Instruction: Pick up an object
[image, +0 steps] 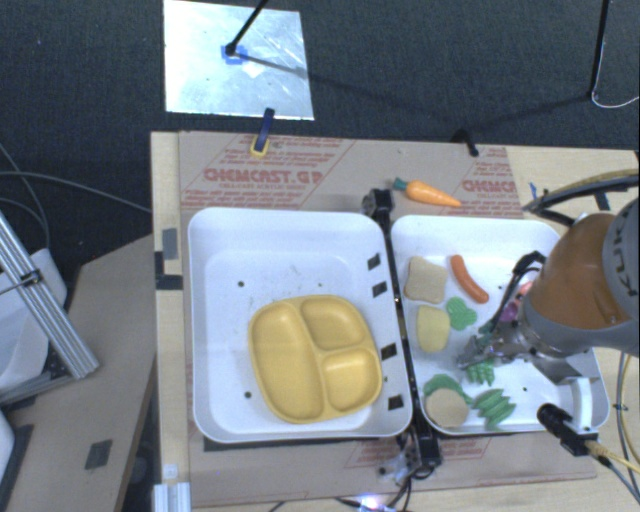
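a: end effector (478, 352) sits low in the right bin (540, 238), fingertips beside a green piece (481, 374); can't tell if it's open or closed.

b: room around it?

a: tight. yellow block (432, 328), broccoli (461, 313), sausage (468, 278) crowd its left; left bin (290, 230) has bare floor around the yellow tray (314, 356).

b: writing?

a: "chemcast" on the cardboard (262, 175) covering the surface.

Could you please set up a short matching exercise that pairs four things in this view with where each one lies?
Things:
1. yellow tray
2. carrot
3. sausage
4. gripper

Places:
A. on the cardboard beyond the bins
B. in the left bin
C. low over the green pieces in the right bin
D. in the right bin, near its far side

Pairs: 1-B, 2-A, 3-D, 4-C
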